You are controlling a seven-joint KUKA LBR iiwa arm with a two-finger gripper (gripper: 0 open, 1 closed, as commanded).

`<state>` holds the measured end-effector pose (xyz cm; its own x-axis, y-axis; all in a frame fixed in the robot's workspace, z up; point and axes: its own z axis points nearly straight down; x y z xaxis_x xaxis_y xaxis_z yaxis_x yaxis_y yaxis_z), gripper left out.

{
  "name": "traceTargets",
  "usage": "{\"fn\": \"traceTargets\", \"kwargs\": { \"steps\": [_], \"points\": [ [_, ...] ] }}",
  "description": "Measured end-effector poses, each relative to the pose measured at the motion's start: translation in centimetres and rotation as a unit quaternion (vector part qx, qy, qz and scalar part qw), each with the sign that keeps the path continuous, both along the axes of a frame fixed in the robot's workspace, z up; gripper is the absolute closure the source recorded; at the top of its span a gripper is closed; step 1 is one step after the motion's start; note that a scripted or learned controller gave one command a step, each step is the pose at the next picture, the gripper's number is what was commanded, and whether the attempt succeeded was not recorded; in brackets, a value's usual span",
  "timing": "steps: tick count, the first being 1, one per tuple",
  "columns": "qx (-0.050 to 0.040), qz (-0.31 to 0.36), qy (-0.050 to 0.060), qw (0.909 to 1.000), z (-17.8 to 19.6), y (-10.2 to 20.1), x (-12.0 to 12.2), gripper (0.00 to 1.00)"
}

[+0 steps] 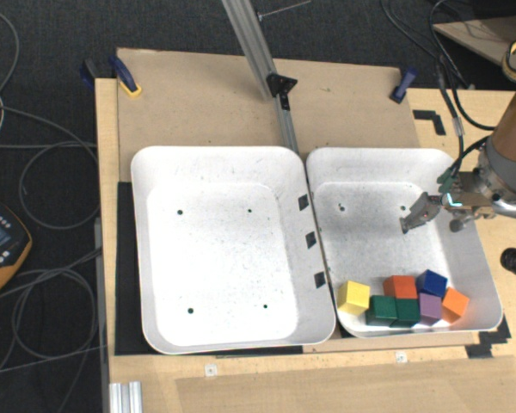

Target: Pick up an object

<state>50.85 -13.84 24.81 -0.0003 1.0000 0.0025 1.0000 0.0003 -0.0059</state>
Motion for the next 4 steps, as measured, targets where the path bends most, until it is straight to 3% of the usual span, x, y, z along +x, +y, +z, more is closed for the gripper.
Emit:
{"fn": "traceTargets", "kwargs": {
  "steps": [1, 3, 4],
  "points": [
    [-0.0006, 0.0, -0.002, 1.0, 0.2, 0.0, 0.1, 0.0],
    [0.0003, 0.0, 0.002, 1.0, -11.7, 1.1, 0.0, 0.0],
    [0.0001, 0.0, 0.0, 1.0, -15.1, 1.2, -0.1, 0.0]
  ]
}}
